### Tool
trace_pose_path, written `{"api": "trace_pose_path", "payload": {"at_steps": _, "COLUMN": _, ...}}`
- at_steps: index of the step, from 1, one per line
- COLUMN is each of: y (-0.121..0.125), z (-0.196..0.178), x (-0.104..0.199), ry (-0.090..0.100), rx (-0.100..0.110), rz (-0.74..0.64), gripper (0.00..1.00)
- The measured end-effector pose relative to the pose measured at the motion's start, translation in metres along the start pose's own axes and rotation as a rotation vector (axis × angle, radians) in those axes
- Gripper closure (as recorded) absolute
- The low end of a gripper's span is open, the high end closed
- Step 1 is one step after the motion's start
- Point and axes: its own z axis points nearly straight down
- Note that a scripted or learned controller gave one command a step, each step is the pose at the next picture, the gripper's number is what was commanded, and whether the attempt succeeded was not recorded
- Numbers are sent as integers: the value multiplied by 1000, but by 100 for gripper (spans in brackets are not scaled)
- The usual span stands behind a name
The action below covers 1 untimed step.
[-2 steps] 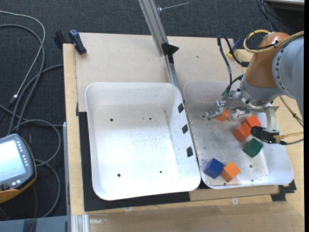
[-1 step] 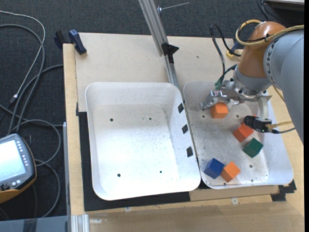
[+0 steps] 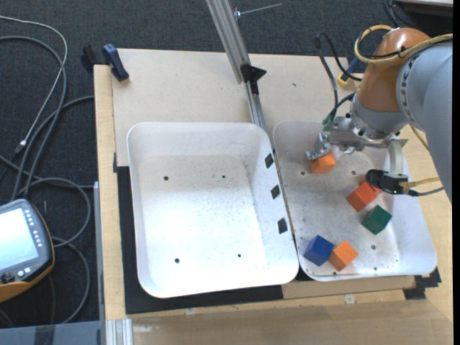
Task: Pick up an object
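A: Where does the arm stand now?

B: The gripper (image 3: pixel 321 152) is low over the right bin (image 3: pixel 424 257), at its upper left part, right at the orange block (image 3: pixel 323 162). The block seems to sit just at the fingertips, but whether the fingers are closed on it or merely beside it cannot be told from this slant.

A: How will such a block handle?

B: It looks small, stiff and light, likely wood or plastic, with flat faces. Two opposite flat sides give the surest hold; a corner grip may twist it loose.

A: Anything else nearby?

B: A red-orange block (image 3: pixel 362 195) and a green block (image 3: pixel 376 220) lie apart to the lower right; a blue block (image 3: pixel 318 250) touches another orange cube (image 3: pixel 344 254) near the front.
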Motion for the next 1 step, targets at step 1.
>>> {"api": "trace_pose_path", "payload": {"at_steps": 1, "y": 7, "z": -94, "x": 76, "ry": 3, "rx": -6, "rz": -5, "gripper": 100}}
